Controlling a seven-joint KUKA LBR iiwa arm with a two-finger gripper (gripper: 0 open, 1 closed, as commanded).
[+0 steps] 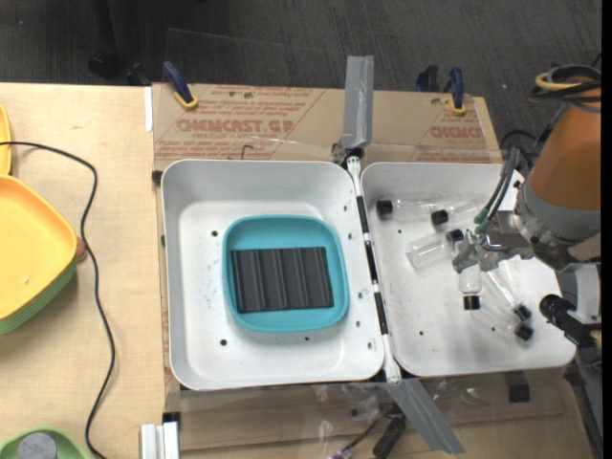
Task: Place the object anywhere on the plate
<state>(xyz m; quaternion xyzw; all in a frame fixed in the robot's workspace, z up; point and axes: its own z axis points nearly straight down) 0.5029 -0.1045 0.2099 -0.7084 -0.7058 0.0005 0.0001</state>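
A teal plate (284, 228) with a dark ribbed middle lies in the left white bin (191, 285). In the right bin (430, 338) several clear plastic vials with black caps lie scattered, one (424, 252) near the bin's middle and another (504, 295) toward the right. My gripper (470, 264) hangs low over the right bin's middle, right above a clear vial whose black cap (470, 301) pokes out just below it. Whether the gripper holds that vial is hidden by the gripper body and the clear plastic.
Stacked yellow and green dishes (29, 256) sit at the far left of the wooden table, with a black cable (96, 285) looping beside them. Clamped cardboard (249, 122) stands behind the bins. A raised ridge (366, 256) divides the two bins.
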